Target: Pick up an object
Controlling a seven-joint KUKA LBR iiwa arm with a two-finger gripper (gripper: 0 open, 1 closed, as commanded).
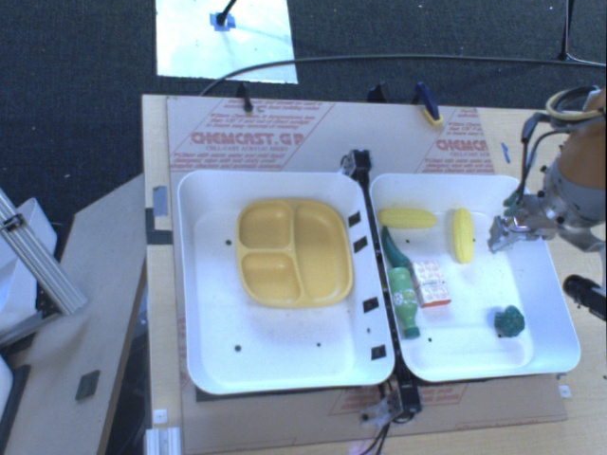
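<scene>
Arm (580,173) reaching in from the right, orange band above wrist, bent low over right bin (545,354). End effector (505,233) hovering at that bin's right rim, pointing left; finger spread impossible to tell, nothing visibly held.

Lying in right bin: two yellow corn cobs, one (407,218) near top left, another (462,234) just beside end effector; green bottle (402,292) along the divider; small red-and-white carton (432,283) touching bottle, print too small to read; broccoli (509,321) near lower right.

Sitting in left bin (204,349): yellow compartment plate (293,252).

Showing on sheet (313,131) covering the surface: "CHEMCAST GP" in red lettering.
</scene>
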